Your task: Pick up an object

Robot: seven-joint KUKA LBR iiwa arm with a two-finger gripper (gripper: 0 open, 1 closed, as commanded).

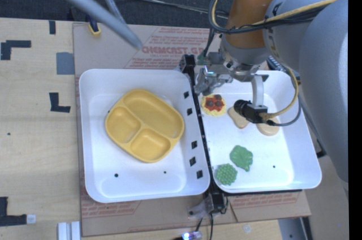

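So the tool [210, 81] sat low over the right bin [294, 174], right at the divider, just above a small round pizza toy [214, 105]. Couldn't tell how it was set. A tan bone-shaped piece [254, 120] lay beside the pizza, with two green leafy veggie toys [241, 157] nearer the front. The left bin [93, 137] held a yellow divided plate [144, 124].

arm [317, 35] cut off at right edge, gripper [210, 79] fingers hidden under wrist, beige piece [266, 127] partly covered
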